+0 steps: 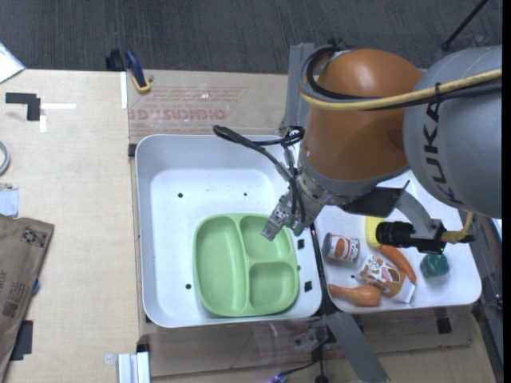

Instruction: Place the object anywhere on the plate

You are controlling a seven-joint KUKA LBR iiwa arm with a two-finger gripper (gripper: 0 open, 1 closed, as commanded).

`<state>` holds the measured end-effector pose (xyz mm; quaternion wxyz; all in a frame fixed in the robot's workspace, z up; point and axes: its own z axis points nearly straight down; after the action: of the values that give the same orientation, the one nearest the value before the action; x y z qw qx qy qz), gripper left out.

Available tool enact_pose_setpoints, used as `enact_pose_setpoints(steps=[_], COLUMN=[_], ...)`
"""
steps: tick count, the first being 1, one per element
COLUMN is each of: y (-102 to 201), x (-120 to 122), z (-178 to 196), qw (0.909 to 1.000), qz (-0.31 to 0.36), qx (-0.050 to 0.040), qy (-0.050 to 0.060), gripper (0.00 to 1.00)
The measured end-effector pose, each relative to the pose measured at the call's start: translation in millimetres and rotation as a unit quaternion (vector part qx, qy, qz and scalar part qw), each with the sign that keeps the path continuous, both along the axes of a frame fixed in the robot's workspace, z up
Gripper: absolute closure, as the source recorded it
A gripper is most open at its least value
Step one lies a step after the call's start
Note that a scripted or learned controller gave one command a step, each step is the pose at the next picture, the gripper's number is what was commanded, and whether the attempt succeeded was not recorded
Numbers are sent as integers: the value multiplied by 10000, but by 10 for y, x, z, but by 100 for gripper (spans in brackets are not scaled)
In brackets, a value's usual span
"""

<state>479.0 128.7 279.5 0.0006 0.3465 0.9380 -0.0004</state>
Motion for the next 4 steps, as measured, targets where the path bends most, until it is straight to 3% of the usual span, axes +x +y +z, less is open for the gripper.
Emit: enact_pose_setpoints(steps=[1, 2, 3, 4], y=[-88, 637, 394, -146], x=[-5, -15, -19, -12], z=[-444, -684, -1196, -1008], qw=[9990, 9876, 9766, 9863], qz=[457, -1568, -2149, -1651], qx=[0, -8, -12, -3], qy=[11, 12, 21, 14], gripper=[100, 100, 100, 100])
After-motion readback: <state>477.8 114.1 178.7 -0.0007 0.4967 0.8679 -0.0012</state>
